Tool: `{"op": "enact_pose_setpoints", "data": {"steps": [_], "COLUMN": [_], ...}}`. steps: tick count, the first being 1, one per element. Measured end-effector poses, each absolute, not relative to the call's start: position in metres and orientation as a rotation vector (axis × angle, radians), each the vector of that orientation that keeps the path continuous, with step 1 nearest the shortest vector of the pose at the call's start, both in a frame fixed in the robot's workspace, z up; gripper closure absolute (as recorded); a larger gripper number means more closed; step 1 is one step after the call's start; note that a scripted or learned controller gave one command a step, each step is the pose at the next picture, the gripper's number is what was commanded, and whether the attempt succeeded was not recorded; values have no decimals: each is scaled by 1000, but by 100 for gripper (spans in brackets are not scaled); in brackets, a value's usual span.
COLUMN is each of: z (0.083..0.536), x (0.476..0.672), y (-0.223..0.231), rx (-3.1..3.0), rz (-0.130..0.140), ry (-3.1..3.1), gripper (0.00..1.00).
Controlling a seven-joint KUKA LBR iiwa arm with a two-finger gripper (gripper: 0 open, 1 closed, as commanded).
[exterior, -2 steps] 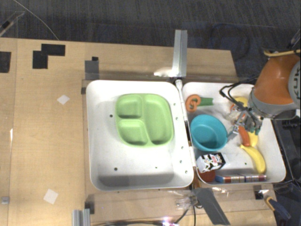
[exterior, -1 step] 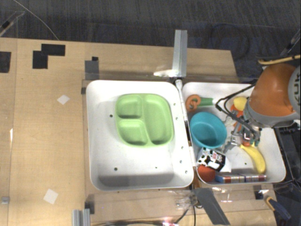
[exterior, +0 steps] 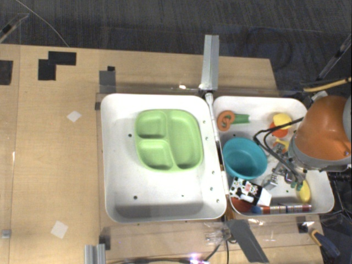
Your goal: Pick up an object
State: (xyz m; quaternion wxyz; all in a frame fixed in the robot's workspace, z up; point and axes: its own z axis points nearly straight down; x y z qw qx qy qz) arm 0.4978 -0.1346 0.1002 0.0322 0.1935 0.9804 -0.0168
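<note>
Camera view — wooden bench, two white bins, dark carpet beyond.

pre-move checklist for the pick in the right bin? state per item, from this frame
1. Arm over the right bin: ok; the orange wrist band sits above its right half.
2. Gripper finger state: cannot tell; cables and hardware hide it.
3. Object held: cannot tell; nothing visible between fingers.
4. Candidate targets near the gripper: ok; teal cup upright beside it, yellow item just below it.
5. Clutter around targets: not ok; the cup, a printed box and a marker-like stick crowd the bin's front.
6. Left bin out of the path: ok; it holds the green divided tray, away from the arm.
</note>
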Motion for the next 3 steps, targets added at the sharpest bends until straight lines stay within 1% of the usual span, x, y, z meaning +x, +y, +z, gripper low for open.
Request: {"op": "enact_pose_setpoints", "data": {"steps": [1, 2, 3], "z": [90, 108, 118], "x": [570, 646, 662], "y": [-118, -130, -126], "rx": [866, 686, 787], "rz": [-43, -14, -1], "ry": [3001, 3052, 3033], "gripper": [0, 0, 0]}}
